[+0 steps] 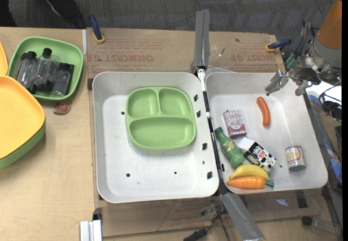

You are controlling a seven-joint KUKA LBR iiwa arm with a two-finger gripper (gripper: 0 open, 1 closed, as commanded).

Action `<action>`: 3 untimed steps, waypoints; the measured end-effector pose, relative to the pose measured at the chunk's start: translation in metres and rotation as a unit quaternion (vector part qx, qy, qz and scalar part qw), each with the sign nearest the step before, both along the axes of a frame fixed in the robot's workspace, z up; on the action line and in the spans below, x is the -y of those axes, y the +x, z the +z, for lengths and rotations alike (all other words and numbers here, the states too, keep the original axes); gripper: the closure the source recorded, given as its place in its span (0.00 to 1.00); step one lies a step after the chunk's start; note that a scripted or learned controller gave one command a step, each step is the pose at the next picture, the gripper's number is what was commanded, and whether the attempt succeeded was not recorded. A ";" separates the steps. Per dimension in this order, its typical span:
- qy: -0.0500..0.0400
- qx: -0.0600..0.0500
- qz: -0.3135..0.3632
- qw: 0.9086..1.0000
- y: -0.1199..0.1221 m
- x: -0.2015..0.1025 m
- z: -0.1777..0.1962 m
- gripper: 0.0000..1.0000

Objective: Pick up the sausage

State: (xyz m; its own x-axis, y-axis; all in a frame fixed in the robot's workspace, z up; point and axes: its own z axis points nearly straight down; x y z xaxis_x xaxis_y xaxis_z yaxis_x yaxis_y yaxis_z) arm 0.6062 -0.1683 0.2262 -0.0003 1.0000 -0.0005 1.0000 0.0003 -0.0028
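While the gripper (pixel 286 83) hangs over the upper right corner of the right bin (pixel 310 142), the sausage (pixel 263 110) lies on the bin floor just below and to the left of it, apart from the fingers and untouched. Its fingers are spread apart, one tip reaching left toward the bin's back wall and the other pointing down at the right, and nothing sits between them. The sausage is orange-red and lies nearly upright in the view, alone in the upper middle of that bin.

Further down the same bin lie a small pink carton (pixel 235 123), a green bottle (pixel 229 148), a black-and-white patterned box (pixel 260 154), a tin can (pixel 295 158), a banana (pixel 250 171) and a carrot (pixel 249 182); their labels are too small to read.

A green divided plate (pixel 161 117) rests in the left bin (pixel 109 174). Cardboard (pixel 141 52) behind the bins carries red printed lettering, upside down and not legible. At the far left, a green tray (pixel 22 49) holds small dark-capped bottles (pixel 44 73) beside stacked yellow plates (pixel 19 123).
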 end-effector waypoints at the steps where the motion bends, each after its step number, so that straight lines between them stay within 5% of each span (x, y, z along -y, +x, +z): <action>1: 0.001 0.001 -0.018 1.000 0.008 0.037 -0.135 0.00; 2: 0.000 0.001 -0.018 1.000 0.008 0.037 -0.126 1.00; 3: 0.000 0.000 -0.020 1.000 -0.070 -0.011 -0.031 1.00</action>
